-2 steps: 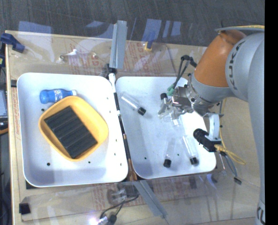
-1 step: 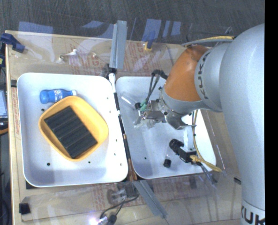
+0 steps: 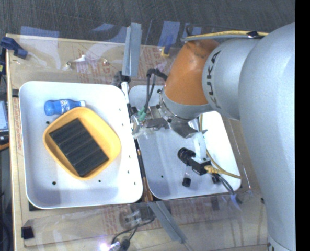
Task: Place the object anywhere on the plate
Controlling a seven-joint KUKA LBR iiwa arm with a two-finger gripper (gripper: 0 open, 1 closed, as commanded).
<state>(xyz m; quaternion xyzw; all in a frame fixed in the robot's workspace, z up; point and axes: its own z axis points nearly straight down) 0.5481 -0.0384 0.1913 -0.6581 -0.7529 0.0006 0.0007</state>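
The yellow plate [image 3: 81, 146] lies in the left bin [image 3: 32, 192], tilted toward that bin's middle, with a dark ribbed pad covering most of its face. Nothing rests on the plate besides that pad, so judged from this the placing is not done.

A blue bottle [image 3: 60, 106] lies on its side near the far-left corner of the left bin, just beside the plate's far rim and perhaps touching it. It is the only loose object in plain sight and is probably the thing to be placed, though this cannot be settled from the view. It lies on the bin floor, not on the plate.

The arm's orange band [image 3: 188, 80] and grey body hang over the right bin [image 3: 160, 184], covering its far half. The gripper [image 3: 144, 120] sits at the near-left part of that bin, close to the wall shared with the left bin. Its tip is tangled visually with cables and a small greenish patch, and whether it is clenched, released or grasping anything cannot be told.

A black fitting [image 3: 191, 161] with a yellow cable lies low in the right bin, apparently part of the arm's gear.

By this reading, the pick, the carry to the plate and the release all remain.
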